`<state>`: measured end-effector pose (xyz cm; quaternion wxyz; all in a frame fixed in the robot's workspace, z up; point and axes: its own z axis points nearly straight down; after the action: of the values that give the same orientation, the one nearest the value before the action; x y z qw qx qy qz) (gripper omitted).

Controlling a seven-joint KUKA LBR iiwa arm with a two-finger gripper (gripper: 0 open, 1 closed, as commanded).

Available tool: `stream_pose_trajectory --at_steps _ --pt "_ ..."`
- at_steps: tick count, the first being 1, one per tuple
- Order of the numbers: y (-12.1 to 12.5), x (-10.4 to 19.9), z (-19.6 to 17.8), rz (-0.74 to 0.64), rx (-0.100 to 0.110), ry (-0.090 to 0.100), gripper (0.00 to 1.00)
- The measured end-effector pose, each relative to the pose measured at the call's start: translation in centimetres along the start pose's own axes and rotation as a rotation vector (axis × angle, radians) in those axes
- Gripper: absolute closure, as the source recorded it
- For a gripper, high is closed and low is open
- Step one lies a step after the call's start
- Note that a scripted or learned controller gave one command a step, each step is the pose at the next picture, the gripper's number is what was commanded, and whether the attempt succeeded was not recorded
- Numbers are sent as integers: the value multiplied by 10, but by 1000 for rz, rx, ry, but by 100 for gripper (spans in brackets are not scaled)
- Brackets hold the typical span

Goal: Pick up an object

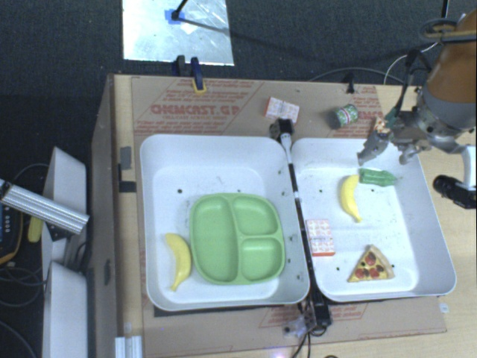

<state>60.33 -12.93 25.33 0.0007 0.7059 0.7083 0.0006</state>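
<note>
Two-finger grey gripper (387,149) | upper right of frame, fingers spread wide, holding nothing | poised over small flat green plastic piece (377,176), likely lining up its grasp

The brown cardboard-topped desk (223,103), printed with red lettering, carries two shallow white plastic bins side by side and touching: the left bin (160,166) and the right bin (440,271). Behind the bins, directly on the desk, lie a small white printed card (282,110) and, well to its right, a small green and white can (346,115) on its side.
</note>
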Motion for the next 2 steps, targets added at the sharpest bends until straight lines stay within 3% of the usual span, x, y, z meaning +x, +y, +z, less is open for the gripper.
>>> stream_pose_trajectory --at_steps 1,2 --pt "17 -15 99 2 3 0 0" --pt "20 -23 170 2 2 0 0"
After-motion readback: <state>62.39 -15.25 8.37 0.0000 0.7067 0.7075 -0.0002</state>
